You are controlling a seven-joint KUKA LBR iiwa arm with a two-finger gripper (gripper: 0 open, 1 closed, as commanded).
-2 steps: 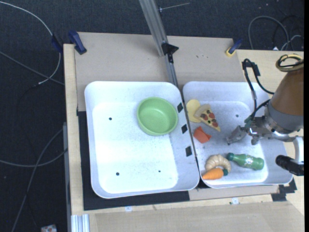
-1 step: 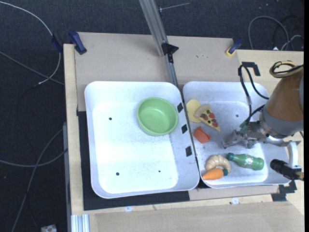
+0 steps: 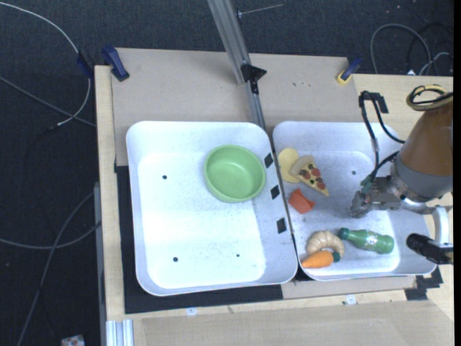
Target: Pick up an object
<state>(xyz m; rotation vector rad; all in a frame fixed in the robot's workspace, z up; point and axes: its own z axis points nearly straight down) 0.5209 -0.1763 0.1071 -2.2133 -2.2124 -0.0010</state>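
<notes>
Gripper [image 3: 366, 202] hovers low in the right white bin [image 3: 338, 132]; whether its jaws are parted or clenched cannot be told. At its six o'clock, just beside it, lies a green plastic bottle [image 3: 369, 241] with white label, on its side.

1 fixed camera above the bench [image 3: 180, 85]
It looks down at a slant on both bins, left bin [image 3: 151, 215] and right bin [image 3: 346, 139], from moderate height; the arm [image 3: 425, 157] enters from the right.

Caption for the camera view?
Gripper over the right bin above a green bottle; green bowl in left bin.
</notes>
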